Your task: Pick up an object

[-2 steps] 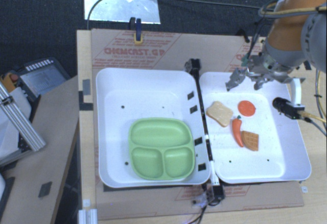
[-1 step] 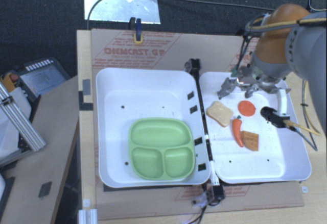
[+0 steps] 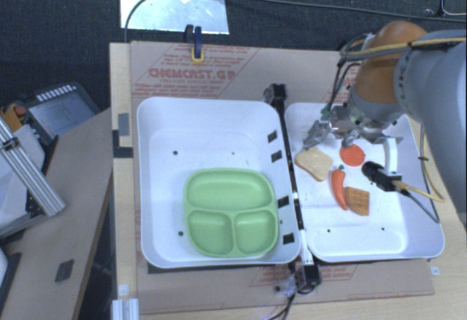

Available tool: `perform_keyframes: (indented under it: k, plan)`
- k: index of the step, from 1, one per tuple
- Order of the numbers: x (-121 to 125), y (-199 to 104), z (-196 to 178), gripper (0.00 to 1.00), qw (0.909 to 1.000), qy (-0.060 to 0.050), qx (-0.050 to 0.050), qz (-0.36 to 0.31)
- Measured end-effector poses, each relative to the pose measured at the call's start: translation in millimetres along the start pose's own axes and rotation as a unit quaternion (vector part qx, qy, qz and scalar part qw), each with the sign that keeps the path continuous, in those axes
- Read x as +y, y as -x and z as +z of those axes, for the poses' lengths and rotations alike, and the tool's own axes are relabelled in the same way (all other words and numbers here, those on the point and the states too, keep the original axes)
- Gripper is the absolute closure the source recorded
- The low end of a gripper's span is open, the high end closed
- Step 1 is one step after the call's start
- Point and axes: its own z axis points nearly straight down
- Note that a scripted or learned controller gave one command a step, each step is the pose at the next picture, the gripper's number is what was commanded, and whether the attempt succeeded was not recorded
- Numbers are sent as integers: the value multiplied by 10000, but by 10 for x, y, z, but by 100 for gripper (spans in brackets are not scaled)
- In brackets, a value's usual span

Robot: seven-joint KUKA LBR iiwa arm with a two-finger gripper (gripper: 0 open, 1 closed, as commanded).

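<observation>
Dark carpet lies behind a desk (image 3: 120, 202) covered by a printed cardboard sheet (image 3: 219, 69), on which two shallow white bins sit side by side. The left bin (image 3: 168, 122) holds a green divided plate (image 3: 230, 211) near its front edge. The right bin (image 3: 383, 235) holds all the small pieces worth picking up. These are a bread slice (image 3: 314, 163) close to the bin's left wall, a red disc (image 3: 352, 155) just right of it, a carrot (image 3: 339, 188) in front of both, and a brown square (image 3: 357, 200) touching or nearly touching the carrot's lower end. The tool (image 3: 334, 135) hangs over the far half of the right bin, just behind the bread slice and the red disc, and nothing visible is gripped in it. From this slanted view I cannot tell whether it is open or closed. The step in hand looks like choosing a target and coming down on it. The bread slice seems the safest pick, since it is the nearest piece and has bare floor on most sides. The approach should be centred on it and come straight down, well clear of the left wall. Both the bread slice and the disc lie flat, so a grip across the thin edges may slip. The carrot offers a rounder body to close on, but the brown square crowds it and could be dragged along.
</observation>
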Motion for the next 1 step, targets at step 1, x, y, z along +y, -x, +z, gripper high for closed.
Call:
perform_keyframes:
  k: [1]
  plan:
    - [21,-2,207,0,10000,33,-1,5]
